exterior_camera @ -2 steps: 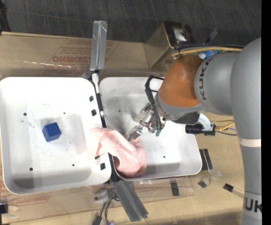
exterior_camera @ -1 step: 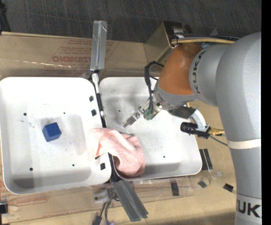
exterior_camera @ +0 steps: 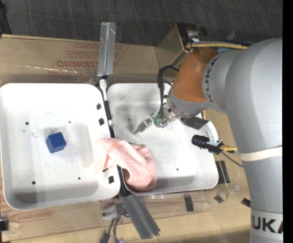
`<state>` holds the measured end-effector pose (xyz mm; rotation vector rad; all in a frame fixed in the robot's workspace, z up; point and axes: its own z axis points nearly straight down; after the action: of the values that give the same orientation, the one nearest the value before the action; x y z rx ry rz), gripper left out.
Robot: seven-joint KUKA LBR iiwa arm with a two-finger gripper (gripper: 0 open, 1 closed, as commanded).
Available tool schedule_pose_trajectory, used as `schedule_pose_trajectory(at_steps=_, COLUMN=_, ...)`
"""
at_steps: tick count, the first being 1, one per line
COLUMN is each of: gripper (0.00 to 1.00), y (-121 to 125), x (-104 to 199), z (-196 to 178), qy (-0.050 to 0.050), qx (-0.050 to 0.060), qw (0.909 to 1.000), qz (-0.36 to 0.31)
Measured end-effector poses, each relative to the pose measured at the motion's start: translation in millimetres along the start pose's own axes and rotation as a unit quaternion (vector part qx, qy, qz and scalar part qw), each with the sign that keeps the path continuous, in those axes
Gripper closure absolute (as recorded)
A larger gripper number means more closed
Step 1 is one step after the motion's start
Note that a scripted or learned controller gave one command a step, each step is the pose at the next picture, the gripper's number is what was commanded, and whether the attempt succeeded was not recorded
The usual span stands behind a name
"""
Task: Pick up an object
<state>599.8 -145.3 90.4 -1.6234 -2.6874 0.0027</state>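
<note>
- The gripper (exterior_camera: 142, 126) hangs over the right bin (exterior_camera: 187, 184), pointing toward about eight o'clock from the wrist, its tip low over the bin's floor in the upper-left part of that bin.
- How far its jaws stand apart I cannot tell: the tip shows as one small grey sliver, too small to read; nothing is seen between its jaws.
- A green-and-metal fitting (exterior_camera: 158, 119) joins the gripper to the wrist, and a black cable (exterior_camera: 161, 82) loops up from there toward twelve o'clock.
- The arm (exterior_camera: 248, 100), grey with an orange band (exterior_camera: 189, 80), reaches in from three o'clock and covers the right bin's far-right side.
- A pink cloth (exterior_camera: 134, 163) lies crumpled at about six o'clock from the gripper, apart from it. Most of it sits in the right bin's lower-left corner, and its left edge drapes over the divider between the bins, reaching onto the left bin's (exterior_camera: 14, 196) rim.
- A blue cube (exterior_camera: 56, 142) rests on the left bin's floor, well apart from the gripper, at about nine o'clock from it.
- A black cylindrical part (exterior_camera: 202, 142) on the arm sits over the right bin's right side, at about four o'clock from the gripper.
- Brown cardboard (exterior_camera: 45, 59) lies under both bins, showing at twelve o'clock beyond them.
</note>
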Motion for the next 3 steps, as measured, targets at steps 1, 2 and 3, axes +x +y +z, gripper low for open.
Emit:
schedule_pose_trajectory(at_steps=1, gripper=0.00, y=-27.5, x=46.6, z=1.1, qy=0.002, qx=0.001, qw=0.9960, qz=-0.089)
schedule_pose_trajectory(at_steps=2, gripper=1.00, y=-27.4, x=47.1, z=-6.7, qy=0.003, qx=0.003, qw=0.9958, qz=-0.091)
schedule_pose_trajectory(at_steps=3, gripper=0.00, y=-27.4, x=47.2, z=-6.6, qy=0.003, qx=0.003, qw=0.9958, qz=-0.091)
